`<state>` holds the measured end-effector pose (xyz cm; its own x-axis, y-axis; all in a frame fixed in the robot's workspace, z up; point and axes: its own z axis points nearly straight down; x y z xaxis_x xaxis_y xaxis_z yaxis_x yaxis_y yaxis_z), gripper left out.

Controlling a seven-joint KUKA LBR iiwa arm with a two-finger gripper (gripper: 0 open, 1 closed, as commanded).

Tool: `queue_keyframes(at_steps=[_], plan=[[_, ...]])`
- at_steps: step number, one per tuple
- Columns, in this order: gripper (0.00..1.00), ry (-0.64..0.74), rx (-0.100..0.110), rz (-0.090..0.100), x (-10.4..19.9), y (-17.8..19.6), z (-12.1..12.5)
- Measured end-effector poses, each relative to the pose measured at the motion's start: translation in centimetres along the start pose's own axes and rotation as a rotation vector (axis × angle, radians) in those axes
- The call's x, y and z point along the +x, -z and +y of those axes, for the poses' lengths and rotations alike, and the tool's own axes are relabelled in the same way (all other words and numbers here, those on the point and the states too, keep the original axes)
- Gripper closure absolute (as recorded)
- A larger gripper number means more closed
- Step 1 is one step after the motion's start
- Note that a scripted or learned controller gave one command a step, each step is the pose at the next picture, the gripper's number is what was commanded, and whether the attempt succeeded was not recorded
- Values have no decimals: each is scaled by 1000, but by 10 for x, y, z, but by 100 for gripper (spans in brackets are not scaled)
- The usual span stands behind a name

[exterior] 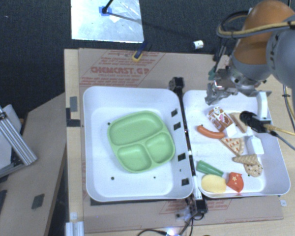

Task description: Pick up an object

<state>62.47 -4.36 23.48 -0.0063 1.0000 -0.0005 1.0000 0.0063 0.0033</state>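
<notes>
Nearest, a lemon point(213, 183), strawberry point(235, 181) and green pod point(209, 168) crowd the right bin's point(280, 178) front edge. Behind them lie a cookie point(252, 167), pizza slice point(234, 144), sausage point(210, 132) and a red-and-white packet point(219, 117), close together. Farther back, the end effector point(216, 95) hangs over the bin's rear left corner, just behind the packet; whether it is open or closed I cannot tell, and nothing shows in its grip. This looks like the approach step: descend next, probably on the packet. Room is tight there, the bin wall being close. A green tray point(140, 141) sits in the left bin point(96, 132).
</notes>
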Motion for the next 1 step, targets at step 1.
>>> queue_keyframes(at_steps=[1], plan=[[100, 1, 2, 0, 3, -21, 0]])
